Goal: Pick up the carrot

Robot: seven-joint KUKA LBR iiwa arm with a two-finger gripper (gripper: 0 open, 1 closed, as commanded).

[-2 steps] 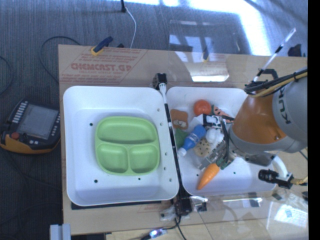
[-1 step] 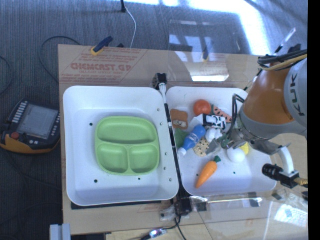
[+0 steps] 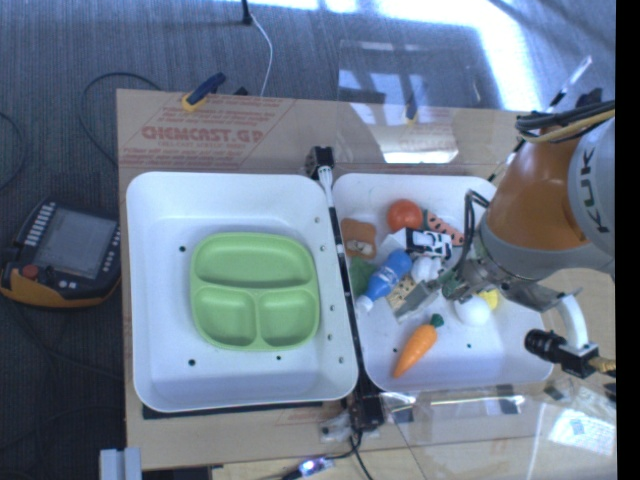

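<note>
The carrot point(image 3: 415, 348), orange with a small green top, lies at a slant on the floor of the right bin point(image 3: 470, 366), near its front. My gripper point(image 3: 452, 284) hangs over the middle of that bin, above and to the right of the carrot and apart from it. It sits low among the cluttered items, under the grey wrist and orange band. Nothing can be made out in its grasp.
Around the gripper lie a red tomato point(image 3: 404, 214), a blue bottle point(image 3: 386, 277), a brown block point(image 3: 358, 236), a black-and-white item point(image 3: 430, 242), a white ball point(image 3: 474, 312) and a yellow piece point(image 3: 489, 297). The left bin point(image 3: 160, 218) holds a green divided plate point(image 3: 255, 290).
</note>
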